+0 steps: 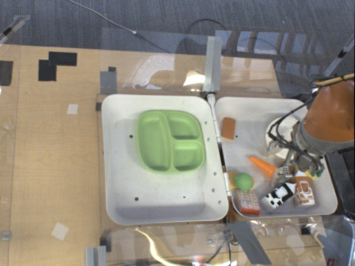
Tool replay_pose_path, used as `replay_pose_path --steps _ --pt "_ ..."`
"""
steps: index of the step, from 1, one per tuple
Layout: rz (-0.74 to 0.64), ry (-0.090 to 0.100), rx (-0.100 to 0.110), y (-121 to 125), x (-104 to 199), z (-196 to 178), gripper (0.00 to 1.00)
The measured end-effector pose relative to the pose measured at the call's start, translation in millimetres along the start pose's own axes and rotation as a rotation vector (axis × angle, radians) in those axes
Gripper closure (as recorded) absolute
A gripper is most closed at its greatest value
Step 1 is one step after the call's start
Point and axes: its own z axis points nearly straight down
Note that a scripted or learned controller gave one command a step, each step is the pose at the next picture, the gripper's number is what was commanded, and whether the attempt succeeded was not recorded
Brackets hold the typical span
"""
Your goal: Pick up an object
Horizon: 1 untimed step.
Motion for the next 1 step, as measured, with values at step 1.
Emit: replay_pose_path --steps 1 --pt "-0.015 -0.003 -0.003 78.2 -15.3 -0.5 0.00"
